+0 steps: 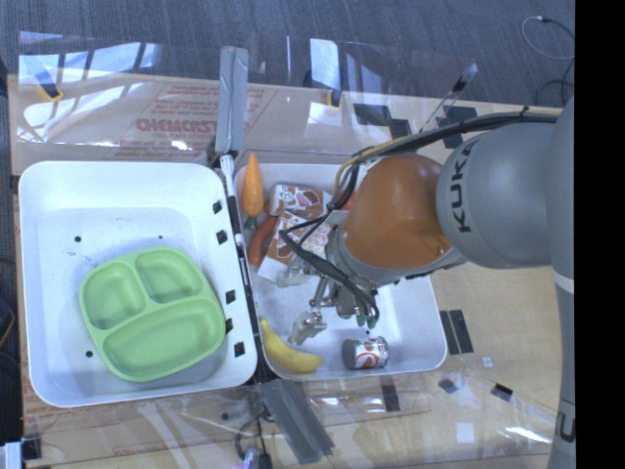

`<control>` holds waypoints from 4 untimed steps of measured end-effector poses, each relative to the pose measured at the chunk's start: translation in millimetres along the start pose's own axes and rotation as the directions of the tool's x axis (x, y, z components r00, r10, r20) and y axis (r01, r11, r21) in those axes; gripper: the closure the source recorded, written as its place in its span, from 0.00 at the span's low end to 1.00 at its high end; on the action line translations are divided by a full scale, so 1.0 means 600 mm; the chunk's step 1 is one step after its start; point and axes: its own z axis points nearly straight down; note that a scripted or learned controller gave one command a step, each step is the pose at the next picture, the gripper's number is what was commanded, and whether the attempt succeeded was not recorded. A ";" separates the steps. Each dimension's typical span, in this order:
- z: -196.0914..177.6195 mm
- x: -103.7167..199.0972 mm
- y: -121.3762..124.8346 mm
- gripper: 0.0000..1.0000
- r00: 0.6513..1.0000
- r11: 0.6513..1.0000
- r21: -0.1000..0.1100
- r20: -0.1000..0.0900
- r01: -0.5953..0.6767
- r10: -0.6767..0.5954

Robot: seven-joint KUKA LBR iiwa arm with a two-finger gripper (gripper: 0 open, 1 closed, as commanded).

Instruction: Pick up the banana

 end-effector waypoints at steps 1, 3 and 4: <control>-0.157 0.015 0.019 0.00 0.992 0.992 0.000 0.000 0.123 -0.123; -0.155 0.048 0.084 0.00 0.999 0.999 0.000 -0.003 0.037 -0.037; -0.155 0.032 0.120 0.00 0.878 0.878 0.002 -0.002 -0.479 0.479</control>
